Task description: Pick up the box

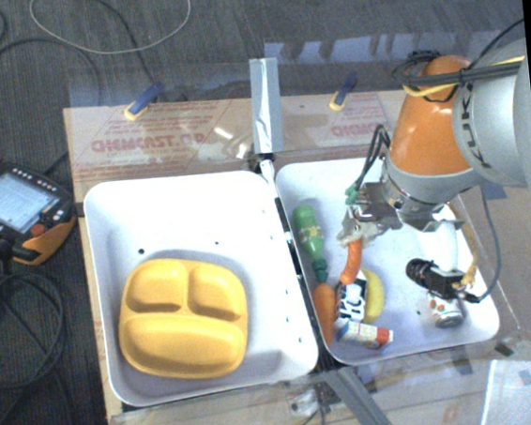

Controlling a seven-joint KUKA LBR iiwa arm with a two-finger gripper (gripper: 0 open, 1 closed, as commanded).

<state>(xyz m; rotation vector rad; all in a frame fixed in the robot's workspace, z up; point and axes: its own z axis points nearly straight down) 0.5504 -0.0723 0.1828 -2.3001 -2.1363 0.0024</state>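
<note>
A small black-and-white box (351,302) lies near the front of the right bin (485,327), between a carrot (324,306) and a banana (375,294). My gripper (359,222) hangs over the middle of that bin, a little behind the box and not touching it. A thin orange piece (349,262) runs from just under the gripper down toward the box. In the left bin (96,215) sits a large yellow compartment tray (184,315).
A green bottle (307,231) lies along the right bin's left wall. A white tube with a red cap (365,334) rests at its front edge, and a small can (447,312) stands front right. A teach pendant (16,212) lies on the floor at left.
</note>
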